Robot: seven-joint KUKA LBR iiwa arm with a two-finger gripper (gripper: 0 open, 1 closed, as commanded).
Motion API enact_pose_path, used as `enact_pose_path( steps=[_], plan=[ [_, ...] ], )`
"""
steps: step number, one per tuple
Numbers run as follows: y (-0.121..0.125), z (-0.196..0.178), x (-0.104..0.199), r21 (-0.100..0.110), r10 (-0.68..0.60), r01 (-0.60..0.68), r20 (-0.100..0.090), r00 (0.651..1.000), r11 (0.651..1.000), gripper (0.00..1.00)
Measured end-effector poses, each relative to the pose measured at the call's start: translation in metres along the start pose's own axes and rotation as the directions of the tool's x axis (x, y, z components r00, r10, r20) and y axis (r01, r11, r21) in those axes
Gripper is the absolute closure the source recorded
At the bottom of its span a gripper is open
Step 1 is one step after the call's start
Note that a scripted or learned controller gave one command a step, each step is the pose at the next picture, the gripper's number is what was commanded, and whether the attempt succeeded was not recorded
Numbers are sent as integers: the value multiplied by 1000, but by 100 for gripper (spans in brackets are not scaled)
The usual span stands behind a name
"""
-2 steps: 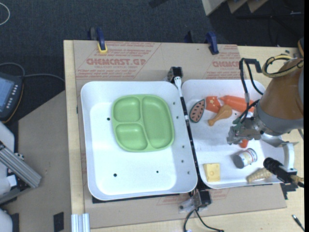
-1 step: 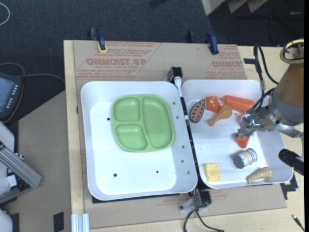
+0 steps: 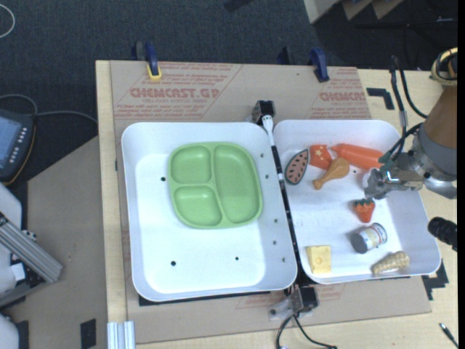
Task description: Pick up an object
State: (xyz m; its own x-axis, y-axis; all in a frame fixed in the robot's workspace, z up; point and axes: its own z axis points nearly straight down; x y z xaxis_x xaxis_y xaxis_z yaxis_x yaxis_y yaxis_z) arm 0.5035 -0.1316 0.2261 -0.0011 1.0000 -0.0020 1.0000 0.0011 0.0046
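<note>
My gripper [image 3: 375,188] hangs over the right bin [image 3: 330,209], near its right side. Just below it in the view lies a small red and orange strawberry-like toy [image 3: 364,211], touching or nearly touching the gripper's tip. An orange carrot [image 3: 357,153] and a tan drumstick [image 3: 331,172] lie to the upper left of the gripper. A red piece [image 3: 319,156] and a watermelon slice [image 3: 296,167] sit further left. Lower down are a small tin can [image 3: 368,238], a yellow cheese block [image 3: 318,257] and an ice cream cone [image 3: 390,263].
The left bin [image 3: 145,217] holds a green divided plate [image 3: 216,184]. The arm's grey body [image 3: 436,158] comes in from the right over the bin's rim. Clamps and a black divider [image 3: 275,166] sit between the bins.
</note>
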Motion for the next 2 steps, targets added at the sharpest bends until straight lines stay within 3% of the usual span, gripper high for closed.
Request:
enact_pose_path(
  steps=[2],
  plan=[
    [55, -3, 96, -1, -5, 5, -2, 1000, 1000, 100]
  ],
)
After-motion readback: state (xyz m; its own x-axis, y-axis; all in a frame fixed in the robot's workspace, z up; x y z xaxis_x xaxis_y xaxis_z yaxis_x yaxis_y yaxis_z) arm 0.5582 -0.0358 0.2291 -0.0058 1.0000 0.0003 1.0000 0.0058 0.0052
